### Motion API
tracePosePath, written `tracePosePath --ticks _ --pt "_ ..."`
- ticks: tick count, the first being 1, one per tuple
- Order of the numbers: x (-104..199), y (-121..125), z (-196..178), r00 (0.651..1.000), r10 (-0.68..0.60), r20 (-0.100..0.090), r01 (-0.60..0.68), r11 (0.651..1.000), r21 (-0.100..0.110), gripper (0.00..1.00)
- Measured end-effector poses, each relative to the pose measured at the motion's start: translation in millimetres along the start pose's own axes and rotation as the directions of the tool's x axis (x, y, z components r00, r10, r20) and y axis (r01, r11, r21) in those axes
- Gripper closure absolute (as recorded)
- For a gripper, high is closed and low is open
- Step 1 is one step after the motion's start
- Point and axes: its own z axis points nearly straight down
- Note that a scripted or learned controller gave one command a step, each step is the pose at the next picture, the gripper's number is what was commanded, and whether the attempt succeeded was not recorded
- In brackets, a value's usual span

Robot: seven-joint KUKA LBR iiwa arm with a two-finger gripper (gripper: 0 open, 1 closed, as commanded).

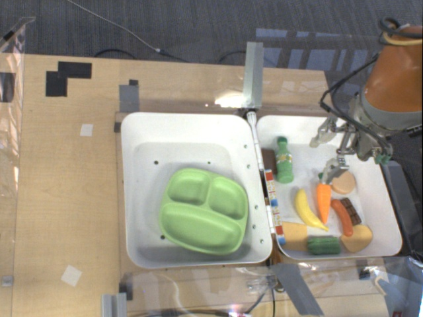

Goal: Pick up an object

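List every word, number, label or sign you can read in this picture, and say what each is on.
No text can be read.
Green bottle: its label is too blurred to read.
Strip on the divider between the bins: red and white marks, too small to read.
Black squares on the bench: plain, no writing.

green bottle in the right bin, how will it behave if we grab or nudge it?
The green bottle lies on its side, and its body looks round, so a sideways nudge would probably roll it. It looks like rigid moulded plastic, likely stiff and light. The smooth surface may slip; gripping across the body seems safer than at the narrow cap.
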Motion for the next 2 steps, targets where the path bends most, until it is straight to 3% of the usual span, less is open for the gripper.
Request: tracePosePath --ticks 1,2 --pt "1 -46 127 0.998 0.069 0.003 -0.069 0.998 0.001 0.00" --pt "59 -60 133 0.996 0.086 0.008 -0.086 0.996 0.002 0.00"
